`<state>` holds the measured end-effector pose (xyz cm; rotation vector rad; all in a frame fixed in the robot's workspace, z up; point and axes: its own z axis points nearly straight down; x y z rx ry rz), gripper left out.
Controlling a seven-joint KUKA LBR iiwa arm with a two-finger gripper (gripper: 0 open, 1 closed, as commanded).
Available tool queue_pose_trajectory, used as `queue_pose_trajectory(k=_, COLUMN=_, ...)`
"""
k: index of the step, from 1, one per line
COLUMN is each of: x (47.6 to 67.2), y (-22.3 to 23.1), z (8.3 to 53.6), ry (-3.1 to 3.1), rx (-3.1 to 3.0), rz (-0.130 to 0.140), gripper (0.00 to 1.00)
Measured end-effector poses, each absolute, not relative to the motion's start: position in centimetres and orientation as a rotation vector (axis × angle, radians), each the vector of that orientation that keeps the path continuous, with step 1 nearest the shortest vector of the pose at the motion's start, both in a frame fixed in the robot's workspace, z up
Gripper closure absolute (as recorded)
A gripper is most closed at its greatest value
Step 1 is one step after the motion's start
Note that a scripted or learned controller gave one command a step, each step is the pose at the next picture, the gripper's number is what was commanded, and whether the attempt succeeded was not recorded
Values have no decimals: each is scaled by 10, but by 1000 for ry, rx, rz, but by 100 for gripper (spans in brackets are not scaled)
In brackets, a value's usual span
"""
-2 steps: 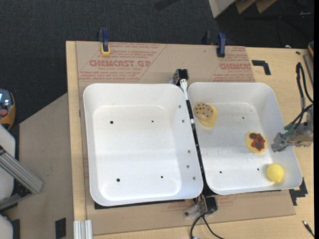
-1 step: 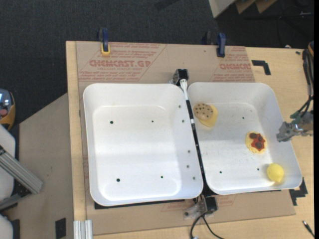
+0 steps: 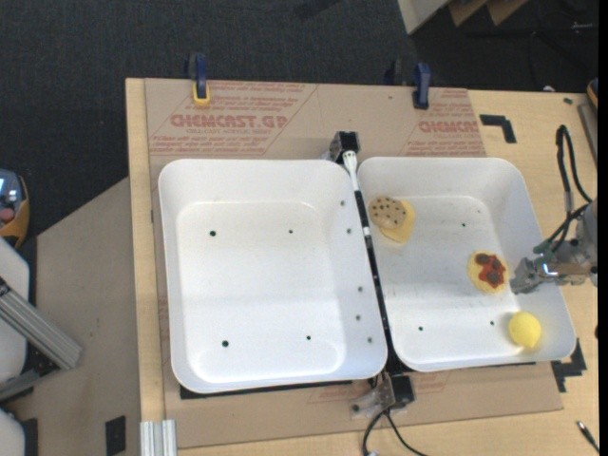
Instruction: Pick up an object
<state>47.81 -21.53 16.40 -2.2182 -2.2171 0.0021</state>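
1. White plastic, shallow and bare: the left bin [image 3: 256, 274] sits beside its twin on a brown board, a likely drop-off side should a pick succeed.

2. Blue clamps [image 3: 199, 68] at the far edge pin the board [image 3: 247, 112] to the bench, presumably so nothing shifts under repeated tries.

3. A dark strip [image 3: 366, 245] runs along the seam where the two bins meet, apparently holding them side by side.

4. In the right bin [image 3: 446, 345], three small items lie well apart. A pale yellow round piece with brown specks [image 3: 391, 217] rests near the seam at the far side.

5. A yellow disc topped with red [image 3: 489, 271] lies by the bin's right wall, just beside the gripper.

6. A plain yellow lump [image 3: 523, 330] sits in the near right corner.

7. The gripper [image 3: 530, 275] reaches in over the right rim, low and just beside the red-topped disc, which looks like the chosen target. Whether its fingers are spread or pressed together cannot be told from this angle, and nothing is seen between them, so the pick appears not yet made.
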Motion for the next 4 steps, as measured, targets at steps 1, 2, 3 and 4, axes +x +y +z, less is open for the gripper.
queue_pose_trajectory(k=1, x=506, y=-225, z=198, ry=-2228, rx=-2225, rz=-3, gripper=100)
queue_pose_trajectory(k=2, x=477, y=-224, z=149, ry=-2216, rx=-2218, rz=3, gripper=100)
queue_pose_trajectory(k=3, x=488, y=-224, z=200, ry=-2228, rx=-2225, rz=-3, gripper=100)
queue_pose_trajectory(k=4, x=479, y=-211, z=151, ry=-2219, rx=-2218, rz=1, gripper=100)
